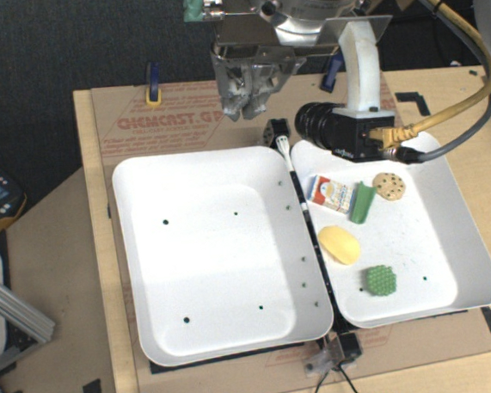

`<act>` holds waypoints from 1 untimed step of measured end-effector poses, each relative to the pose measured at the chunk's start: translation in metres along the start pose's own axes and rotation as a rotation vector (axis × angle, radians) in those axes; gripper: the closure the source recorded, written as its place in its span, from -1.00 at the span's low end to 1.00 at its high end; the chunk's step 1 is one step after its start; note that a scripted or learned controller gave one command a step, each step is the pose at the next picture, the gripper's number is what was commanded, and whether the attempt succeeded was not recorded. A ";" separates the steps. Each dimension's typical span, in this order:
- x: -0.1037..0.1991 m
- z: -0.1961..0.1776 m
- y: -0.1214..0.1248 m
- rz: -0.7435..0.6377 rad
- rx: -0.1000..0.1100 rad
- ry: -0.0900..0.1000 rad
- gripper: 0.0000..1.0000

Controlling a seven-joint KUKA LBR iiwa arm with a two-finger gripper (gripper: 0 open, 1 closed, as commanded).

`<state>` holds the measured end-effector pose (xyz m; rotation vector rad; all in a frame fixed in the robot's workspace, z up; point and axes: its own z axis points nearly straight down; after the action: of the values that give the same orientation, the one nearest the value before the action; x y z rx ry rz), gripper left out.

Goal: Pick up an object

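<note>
The right bin (457,240) holds several small things: a red and white carton (330,193), a green block (362,203) leaning against it, a round cookie (389,186), a yellow lemon-like piece (340,245) and a knobbly green ball (380,280). My gripper (248,96) hangs high above the bench, over the cardboard behind the left bin's far right corner. Its fingertips sit close together with nothing between them. It is well apart from all the objects.
The left bin (149,270) sits next to the right one, their rims meeting in the middle. Brown cardboard (169,117) lies under both bins, with a blue clamp (154,86) at its far edge. A yellow cable (453,111) runs off to the right.
</note>
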<state>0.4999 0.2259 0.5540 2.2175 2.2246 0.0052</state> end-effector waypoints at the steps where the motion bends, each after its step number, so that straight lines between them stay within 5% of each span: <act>1: 0.001 -0.010 0.000 -0.001 -0.002 0.001 1.00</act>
<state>0.5002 0.2265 0.5644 2.2160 2.2249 0.0086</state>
